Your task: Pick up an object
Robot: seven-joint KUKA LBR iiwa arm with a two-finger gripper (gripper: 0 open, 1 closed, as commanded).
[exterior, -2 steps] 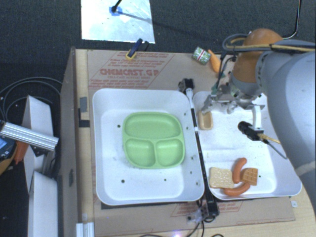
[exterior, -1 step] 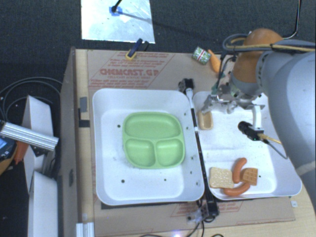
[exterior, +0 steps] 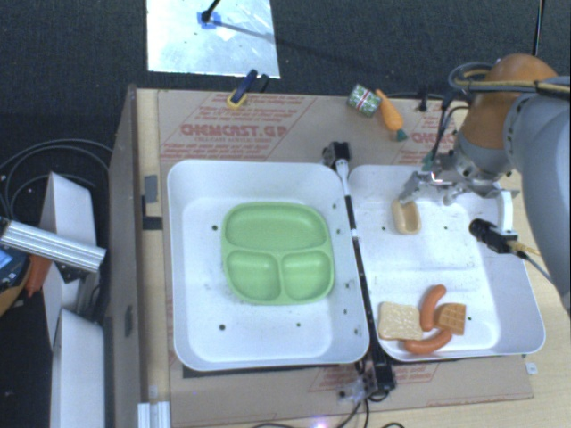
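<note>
My gripper [exterior: 432, 188] hovers over the back of the right bin [exterior: 526, 301], open, with nothing between its fingers. A small pale tan bread-like piece [exterior: 406, 217] lies just below and left of it, close to the left fingertip. At the bin's front lie a slice of toast [exterior: 400, 321], a small waffle square [exterior: 451, 316], an upright sausage [exterior: 432, 303] and a curved sausage [exterior: 426, 343], all well apart from the gripper.
The left bin [exterior: 192, 239] holds a green divided plate [exterior: 277, 252]. A black-and-white ridge [exterior: 352, 239] separates the two bins. Behind the bins on the cardboard sit a small green can [exterior: 364, 99] and a toy carrot [exterior: 390, 114].
</note>
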